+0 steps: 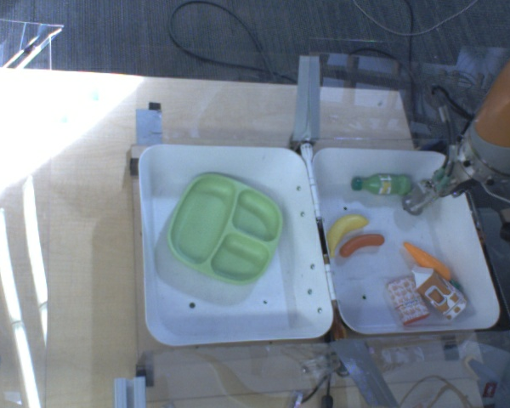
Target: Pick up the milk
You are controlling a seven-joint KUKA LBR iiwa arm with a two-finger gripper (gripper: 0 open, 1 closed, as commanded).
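The milk (442, 296) is a small white and orange carton lying on its side in the near right corner of the right bin (484, 266). My gripper (418, 199) hangs over the far part of that bin, just right of a green bottle (381, 184) and well back from the milk. I see nothing held in it.
The right bin also holds a banana (347, 227), a red sausage (361, 244), an orange carrot (427, 258) touching the milk's far side, and a red-patterned packet (405, 301) on its left. A green divided plate (226, 227) lies in the left bin (153, 313).
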